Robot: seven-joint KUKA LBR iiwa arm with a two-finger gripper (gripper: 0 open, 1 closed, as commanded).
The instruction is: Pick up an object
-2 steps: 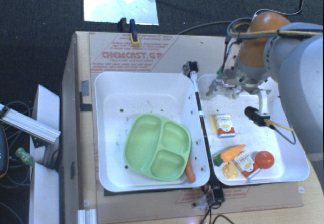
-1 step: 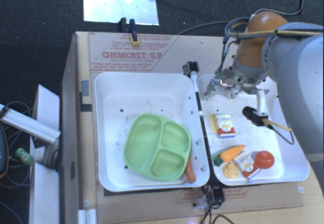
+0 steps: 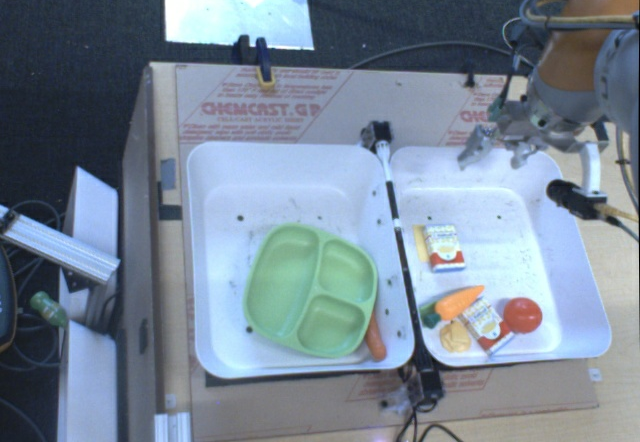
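Carrot (image 3: 457, 302) orange with green top, lying beside red tomato (image 3: 522, 314)

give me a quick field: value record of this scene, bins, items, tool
left bin: holds a green divided plate and a sausage lying at the plate's right edge
right bin: holds a small carton near the middle; near the front edge a carrot, a second small carton, a red tomato and a yellowish item
tool: above the right bin's far edge, fingers apart, nothing between them
task state: no object picked yet
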